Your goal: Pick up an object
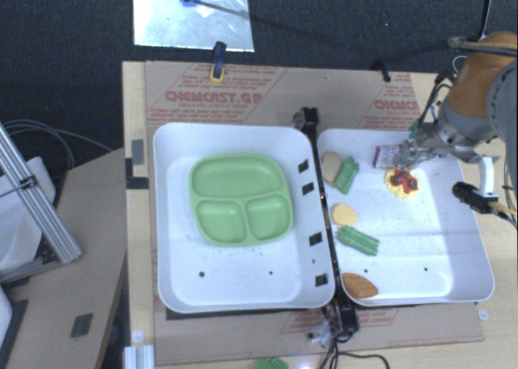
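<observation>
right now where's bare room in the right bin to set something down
The right bin's near right floor is bare, bordered by the lower green piece, the brown piece and the right wall. Crowded: the left side by the divider, and the far part, where the pincer hangs over the red-yellow toy.

- A brown bench (pixel 267 88) with red letters printed on it is seen from above.
- Two shallow white bins are set on it side by side, touching in the middle: the left bin (pixel 174 274) and the right bin (pixel 461 266).
- A yellow clamp (pixel 218 64) is clipped on the bench's far edge.
</observation>
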`<move>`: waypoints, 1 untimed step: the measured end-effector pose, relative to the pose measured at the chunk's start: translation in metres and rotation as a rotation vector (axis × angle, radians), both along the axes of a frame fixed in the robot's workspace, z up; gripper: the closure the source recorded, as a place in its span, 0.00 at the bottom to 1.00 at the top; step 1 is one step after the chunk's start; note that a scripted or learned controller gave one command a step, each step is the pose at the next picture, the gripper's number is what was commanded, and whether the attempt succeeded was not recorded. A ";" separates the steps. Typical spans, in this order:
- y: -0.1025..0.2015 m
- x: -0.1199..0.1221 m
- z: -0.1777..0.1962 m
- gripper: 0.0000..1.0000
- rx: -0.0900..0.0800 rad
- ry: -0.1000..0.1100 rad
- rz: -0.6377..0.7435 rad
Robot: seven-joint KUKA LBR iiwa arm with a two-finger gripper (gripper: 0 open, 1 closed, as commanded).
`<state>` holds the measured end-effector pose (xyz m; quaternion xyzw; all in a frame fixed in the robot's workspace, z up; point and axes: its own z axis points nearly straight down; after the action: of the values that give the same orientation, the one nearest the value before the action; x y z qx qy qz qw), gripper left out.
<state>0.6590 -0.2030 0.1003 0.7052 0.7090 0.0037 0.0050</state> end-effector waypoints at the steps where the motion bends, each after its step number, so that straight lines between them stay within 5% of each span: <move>1: 0.000 0.000 -0.001 0.00 0.000 0.001 0.001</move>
<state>0.6587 -0.2029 0.0998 0.7049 0.7093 0.0033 0.0047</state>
